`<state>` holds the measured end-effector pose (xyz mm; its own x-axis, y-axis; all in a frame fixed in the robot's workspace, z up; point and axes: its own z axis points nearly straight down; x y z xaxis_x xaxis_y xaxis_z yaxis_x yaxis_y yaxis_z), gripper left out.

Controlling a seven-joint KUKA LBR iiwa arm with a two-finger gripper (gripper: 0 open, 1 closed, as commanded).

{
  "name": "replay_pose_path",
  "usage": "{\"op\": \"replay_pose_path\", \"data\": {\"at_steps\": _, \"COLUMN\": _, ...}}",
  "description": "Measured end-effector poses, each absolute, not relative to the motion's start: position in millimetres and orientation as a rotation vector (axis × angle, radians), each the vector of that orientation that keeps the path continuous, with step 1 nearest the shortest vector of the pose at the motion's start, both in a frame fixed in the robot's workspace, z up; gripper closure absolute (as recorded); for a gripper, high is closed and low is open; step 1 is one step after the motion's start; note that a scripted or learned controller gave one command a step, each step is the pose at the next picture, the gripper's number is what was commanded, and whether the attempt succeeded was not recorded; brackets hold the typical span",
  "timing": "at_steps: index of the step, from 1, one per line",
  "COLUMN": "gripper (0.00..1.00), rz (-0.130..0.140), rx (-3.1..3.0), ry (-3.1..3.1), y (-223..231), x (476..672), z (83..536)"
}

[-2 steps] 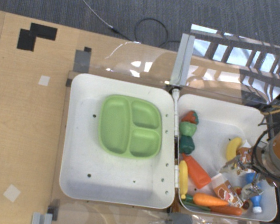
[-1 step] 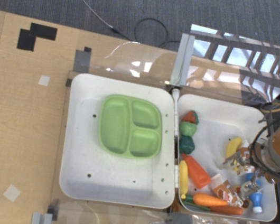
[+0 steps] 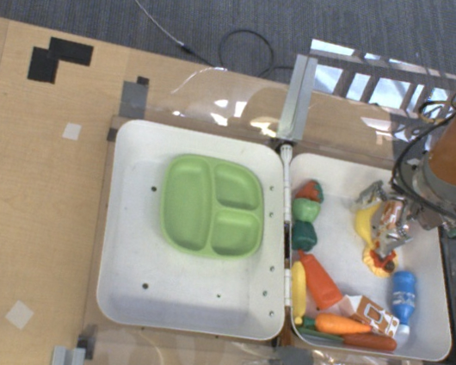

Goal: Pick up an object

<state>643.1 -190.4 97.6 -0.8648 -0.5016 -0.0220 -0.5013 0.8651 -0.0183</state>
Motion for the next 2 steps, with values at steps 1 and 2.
{"op": "replay_pose_path", "data": {"at_steps": 1, "gripper": 0.00, "rz": -0.016, "rx": -0.587, "ry": 3.061, "y": -188.2, "x": 591.1, "z": 96.3}}
{"op": "replay_pose_path", "data": {"at_steps": 2, "gripper": 0.00, "rz": -0.004, "rx": -0.575, "ry": 3.074, "y": -149.9, "x": 601.9, "z": 89.3}}
